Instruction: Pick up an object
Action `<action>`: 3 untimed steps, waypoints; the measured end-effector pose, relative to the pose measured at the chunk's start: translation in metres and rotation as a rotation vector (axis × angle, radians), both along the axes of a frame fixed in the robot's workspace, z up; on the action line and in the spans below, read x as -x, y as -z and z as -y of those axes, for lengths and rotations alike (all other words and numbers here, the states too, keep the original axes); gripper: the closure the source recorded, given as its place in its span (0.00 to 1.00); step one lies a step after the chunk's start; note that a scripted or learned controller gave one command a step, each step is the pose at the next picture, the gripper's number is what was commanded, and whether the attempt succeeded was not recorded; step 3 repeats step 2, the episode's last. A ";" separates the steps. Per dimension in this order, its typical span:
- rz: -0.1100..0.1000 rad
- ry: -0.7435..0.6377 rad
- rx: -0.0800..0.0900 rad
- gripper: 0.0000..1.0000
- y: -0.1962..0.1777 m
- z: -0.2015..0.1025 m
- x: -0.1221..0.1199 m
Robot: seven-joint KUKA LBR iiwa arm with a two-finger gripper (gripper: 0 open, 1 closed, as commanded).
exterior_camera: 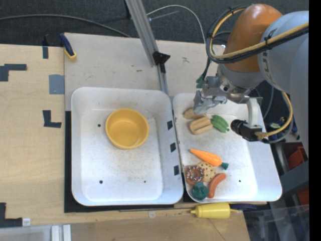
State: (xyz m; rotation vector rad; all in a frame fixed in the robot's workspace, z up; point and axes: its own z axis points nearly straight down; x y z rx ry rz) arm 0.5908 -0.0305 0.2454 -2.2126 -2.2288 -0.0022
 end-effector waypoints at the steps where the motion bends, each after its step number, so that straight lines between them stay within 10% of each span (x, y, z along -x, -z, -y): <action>1: -0.002 0.002 0.002 1.00 0.016 -0.046 -0.016; 3: -0.002 0.001 0.001 1.00 0.027 -0.096 -0.034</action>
